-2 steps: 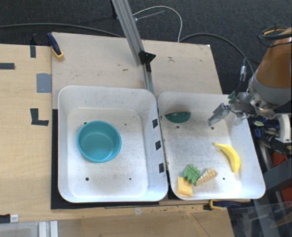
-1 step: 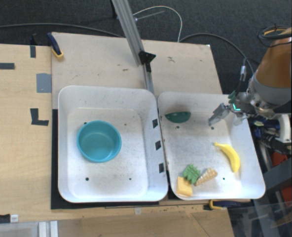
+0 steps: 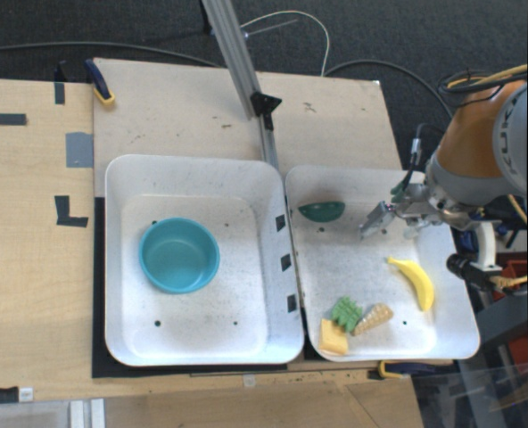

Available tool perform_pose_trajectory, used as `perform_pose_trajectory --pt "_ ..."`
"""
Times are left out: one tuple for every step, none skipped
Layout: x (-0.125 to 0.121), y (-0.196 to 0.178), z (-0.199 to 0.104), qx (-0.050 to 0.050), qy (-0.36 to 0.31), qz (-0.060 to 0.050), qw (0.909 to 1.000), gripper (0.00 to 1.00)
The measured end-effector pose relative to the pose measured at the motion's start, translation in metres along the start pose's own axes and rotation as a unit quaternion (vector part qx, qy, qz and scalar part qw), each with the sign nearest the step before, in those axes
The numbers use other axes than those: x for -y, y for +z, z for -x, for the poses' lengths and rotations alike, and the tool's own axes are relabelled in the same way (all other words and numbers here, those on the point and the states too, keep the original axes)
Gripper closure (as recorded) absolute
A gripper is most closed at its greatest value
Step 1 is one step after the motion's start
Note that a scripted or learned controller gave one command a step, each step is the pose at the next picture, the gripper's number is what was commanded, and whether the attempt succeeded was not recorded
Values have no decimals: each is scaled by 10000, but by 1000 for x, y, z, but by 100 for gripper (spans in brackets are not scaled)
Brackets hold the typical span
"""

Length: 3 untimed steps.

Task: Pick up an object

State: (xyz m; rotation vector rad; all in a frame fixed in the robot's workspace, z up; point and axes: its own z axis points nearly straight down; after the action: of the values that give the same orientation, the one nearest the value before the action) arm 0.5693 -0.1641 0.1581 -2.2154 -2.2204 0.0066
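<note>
Banana (image 3: 414,281) lies near pincer (image 3: 377,222), apart.

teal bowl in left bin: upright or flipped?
Upright. The teal bowl shows its open hollow and rim facing up, sitting in the left bin.

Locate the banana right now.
The banana lies in the right bin, toward its right side, below the gripper and up-right of the green toy.
</note>
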Motion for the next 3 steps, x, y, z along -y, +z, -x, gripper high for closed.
perform_pose_trajectory --pt "2 63 -8 -4 0 -10 10000 0" --pt "2 69 -9 8 3 26 10000 0" --pt "2 59 -9 3 -4 21 10000 100"
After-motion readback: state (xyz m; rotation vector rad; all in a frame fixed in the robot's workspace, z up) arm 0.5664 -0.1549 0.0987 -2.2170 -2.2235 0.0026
